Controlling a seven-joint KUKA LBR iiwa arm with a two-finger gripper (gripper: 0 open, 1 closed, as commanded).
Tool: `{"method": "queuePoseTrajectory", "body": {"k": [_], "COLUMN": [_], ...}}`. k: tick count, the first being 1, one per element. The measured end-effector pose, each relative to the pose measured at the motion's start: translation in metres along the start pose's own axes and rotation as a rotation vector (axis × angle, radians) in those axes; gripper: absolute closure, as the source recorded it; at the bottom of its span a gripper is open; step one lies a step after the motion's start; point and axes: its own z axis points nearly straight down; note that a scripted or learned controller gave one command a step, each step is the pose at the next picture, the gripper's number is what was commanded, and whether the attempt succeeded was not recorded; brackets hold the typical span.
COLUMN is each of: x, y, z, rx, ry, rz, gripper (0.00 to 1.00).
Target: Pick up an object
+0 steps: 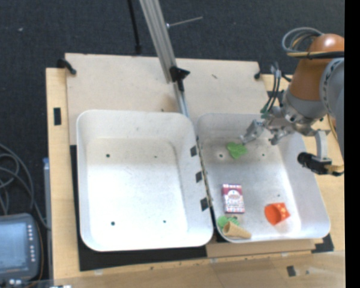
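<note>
You have the hand (247,138) low in the far part of the right bin (300,221), its tip touching or just above the small green object (236,150). You cannot tell from this angle how the hand is set, or whether anything is gripped. Judge the pick as not yet done: the green piece looks to lie on the bin floor. The red box (233,198), orange cup (276,213) and cone (236,229) sit untouched nearer you.

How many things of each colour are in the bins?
Green: 2, the green object by the gripper and a small green piece
Red: 1, the red box
Orange: 1, the orange cup
Tan: 1, the cone
Total: 5
</note>
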Motion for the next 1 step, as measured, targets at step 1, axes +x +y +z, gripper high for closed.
{"method": "queuePoseTrajectory", "body": {"k": [1], "x": [-0.0014], "y": [0.0005], "z": [0.0449], "rx": [-0.005], "ry": [-0.001], "rz": [0.002], "gripper": [0.00]}}
